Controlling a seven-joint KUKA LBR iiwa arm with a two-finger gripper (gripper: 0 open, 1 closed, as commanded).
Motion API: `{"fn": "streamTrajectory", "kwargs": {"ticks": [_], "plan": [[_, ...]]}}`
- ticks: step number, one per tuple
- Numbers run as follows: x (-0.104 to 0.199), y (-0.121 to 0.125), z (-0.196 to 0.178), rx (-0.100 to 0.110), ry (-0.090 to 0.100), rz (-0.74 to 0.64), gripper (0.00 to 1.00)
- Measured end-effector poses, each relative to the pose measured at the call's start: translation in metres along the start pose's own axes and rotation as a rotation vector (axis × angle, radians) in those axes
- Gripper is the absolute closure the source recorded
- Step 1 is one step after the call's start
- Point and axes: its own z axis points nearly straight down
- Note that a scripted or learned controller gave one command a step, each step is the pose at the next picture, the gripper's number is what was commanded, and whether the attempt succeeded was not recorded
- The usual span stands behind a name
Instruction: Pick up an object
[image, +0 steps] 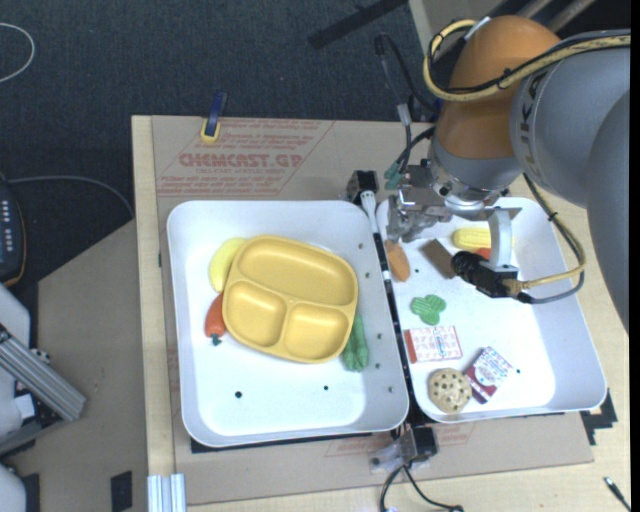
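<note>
Glossy white bins (190, 300) hold a moulded yellow three-compartment tray (290, 298).

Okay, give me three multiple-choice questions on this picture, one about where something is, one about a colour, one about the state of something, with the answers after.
1. Where does the cookie lie?
A. near corner of the right bin
B. inside the tray
C. on the cardboard outside the bins

2. What colour is the divided tray in the left bin?
A. blue
B. yellow
C. black

3. How does the tray sit?
A. standing on its edge
B. flat with compartments up
C. stacked on the cookie

Answers: 1 A, the cookie lies at the right bin's near end, beside the red-and-white packet. 2 B, the tray is plainly yellow. 3 B, its three compartments face the camera, partly covering a banana and a carrot.
</note>
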Motion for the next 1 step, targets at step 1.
{"fn": "streamTrajectory", "kwargs": {"ticks": [1], "plan": [[-0.0027, -0.0019, -0.0003, 0.000, -0.001, 0.005, 1.00]]}}
